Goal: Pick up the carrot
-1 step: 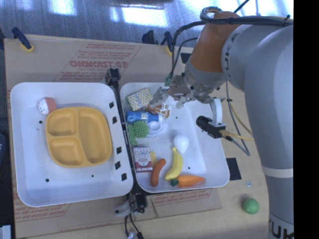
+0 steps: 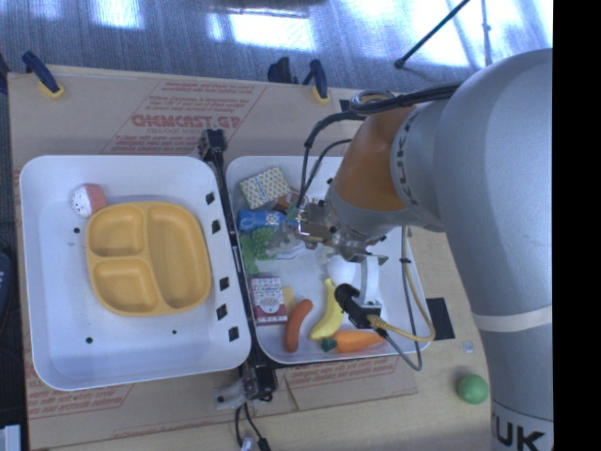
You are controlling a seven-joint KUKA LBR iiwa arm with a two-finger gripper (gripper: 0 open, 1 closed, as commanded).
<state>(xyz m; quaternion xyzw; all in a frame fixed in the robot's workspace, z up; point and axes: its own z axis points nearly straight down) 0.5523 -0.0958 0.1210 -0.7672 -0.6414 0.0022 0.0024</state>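
**A:** Where's the gripper point(image 2: 302, 224), and what is it doing?

**B:** It's low over the middle of the right bin point(image 2: 310, 285), tucked under the wrist. I cannot tell how far open it is, or whether it has hold of anything. A blue packet point(image 2: 257, 221) lies just beside it on the side away from the arm.

**A:** And the carrot point(image 2: 359, 341)?

**B:** It's apart from the gripper, towards the near wall of the bin and a little towards the arm's side. It lies flat on the floor with its long axis running along that wall. Its green top points away from the arm.

**A:** Is anything in the way?

**B:** A banana point(image 2: 327, 319) lies between the gripper and the carrot, and its lower end is right by the green top. A sausage point(image 2: 298, 324) lies beyond the banana, farther from the arm, and a small box point(image 2: 269, 299) lies beyond that.

**A:** How much room is there to work?

**B:** It looks tight on two sides. The near wall runs just past the carrot and the banana crowds the top end. The orange body towards the arm's side looks freer, so I'd judge a grasp across the long axis there to be the best chance.
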